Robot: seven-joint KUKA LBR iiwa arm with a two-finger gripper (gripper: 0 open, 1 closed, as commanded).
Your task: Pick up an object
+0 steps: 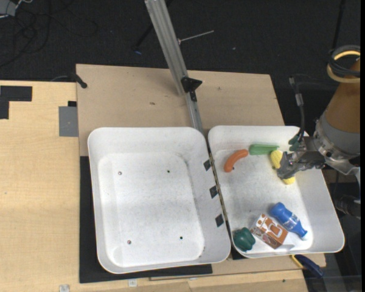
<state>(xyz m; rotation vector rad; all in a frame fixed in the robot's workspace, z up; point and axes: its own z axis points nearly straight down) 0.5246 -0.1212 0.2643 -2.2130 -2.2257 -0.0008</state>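
Gripper: the gripper (pixel 287 170) is low in the right bin (pixel 328 236), near that bin's far right corner, with the grey wrist and orange band of the arm (pixel 344 111) rising behind it to the right
Jaws: whether they stand apart or together I cannot tell; the dark fingertips blur into the thing beneath them
Nearest thing: a yellow object (pixel 277 159) sits right at the jaws, partly covered by them, so it looks like the target; nothing shows it clamped between them
Beside the jaws: a green object (pixel 263 148) lies just to the far left of the jaws, touching or nearly touching the yellow one; an orange curved object (pixel 235 159) lies further left, apart from both
Away from the jaws: a blue bottle (pixel 289 219), a brown and white packet (pixel 271 230) and a dark green object (pixel 244 239) cluster at the near end of the same bin, well apart from the jaws
Left bin: the left bin (pixel 103 157) lies well to the left of the jaws, across the divider
Step in hand: by my reading, the descent onto the yellow object, at or just before closing
Next move: likely a firm close on the yellow object, then a straight lift; the green neighbour crowds one side, so a finger could catch it, and the bin wall close by leaves little room to the right
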